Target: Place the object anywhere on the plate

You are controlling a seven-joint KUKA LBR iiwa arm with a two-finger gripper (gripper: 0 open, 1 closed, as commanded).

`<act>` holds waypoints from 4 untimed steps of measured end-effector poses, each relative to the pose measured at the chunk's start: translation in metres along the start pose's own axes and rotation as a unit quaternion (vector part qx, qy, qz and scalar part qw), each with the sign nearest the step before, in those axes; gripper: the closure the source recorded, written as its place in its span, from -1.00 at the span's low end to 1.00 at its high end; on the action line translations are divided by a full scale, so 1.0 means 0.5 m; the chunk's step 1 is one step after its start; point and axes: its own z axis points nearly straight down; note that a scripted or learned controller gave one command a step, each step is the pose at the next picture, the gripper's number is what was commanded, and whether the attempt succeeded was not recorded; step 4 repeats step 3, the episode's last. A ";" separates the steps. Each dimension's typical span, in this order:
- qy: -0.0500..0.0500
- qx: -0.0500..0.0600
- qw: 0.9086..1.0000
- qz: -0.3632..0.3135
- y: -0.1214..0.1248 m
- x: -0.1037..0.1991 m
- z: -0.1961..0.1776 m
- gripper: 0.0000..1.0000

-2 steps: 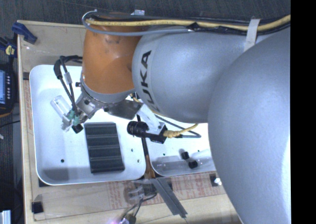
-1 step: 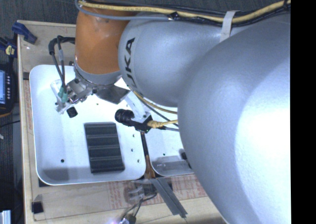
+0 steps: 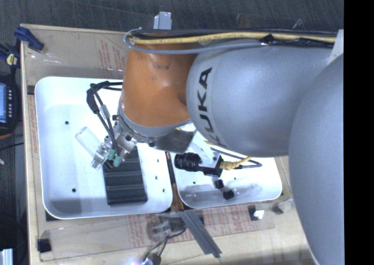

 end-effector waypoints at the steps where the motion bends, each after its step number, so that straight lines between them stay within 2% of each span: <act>1: 0.000 0.001 1.000 0.019 0.133 -0.002 0.088 1.00; 2: 0.000 0.001 0.986 0.166 0.076 0.066 0.037 1.00; 3: 0.000 0.001 0.991 0.132 -0.021 -0.019 0.055 1.00; 4: 0.000 0.001 0.991 0.132 -0.021 -0.019 0.055 1.00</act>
